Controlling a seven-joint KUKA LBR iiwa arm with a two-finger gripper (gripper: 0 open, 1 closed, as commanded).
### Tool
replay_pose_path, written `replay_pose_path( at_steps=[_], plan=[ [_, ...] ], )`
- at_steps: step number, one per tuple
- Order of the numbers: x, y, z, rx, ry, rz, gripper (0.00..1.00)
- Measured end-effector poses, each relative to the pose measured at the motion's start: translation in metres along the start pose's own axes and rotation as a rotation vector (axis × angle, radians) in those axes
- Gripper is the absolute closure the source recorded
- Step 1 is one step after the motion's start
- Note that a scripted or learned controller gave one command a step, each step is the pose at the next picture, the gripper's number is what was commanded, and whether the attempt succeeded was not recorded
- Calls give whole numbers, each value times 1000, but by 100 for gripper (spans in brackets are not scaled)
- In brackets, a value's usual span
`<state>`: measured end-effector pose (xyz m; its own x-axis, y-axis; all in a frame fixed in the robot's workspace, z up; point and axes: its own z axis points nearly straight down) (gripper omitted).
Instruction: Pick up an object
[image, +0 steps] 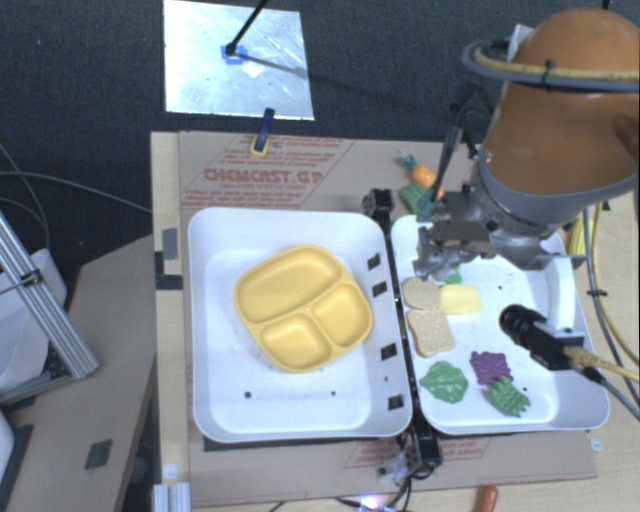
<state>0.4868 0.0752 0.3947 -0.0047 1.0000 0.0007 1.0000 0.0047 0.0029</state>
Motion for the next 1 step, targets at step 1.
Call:
replay_pose_path(
  at_steps=[1],
  plan=[
    [-9, 0, 6, 1, 0, 4, 100]
  ],
)
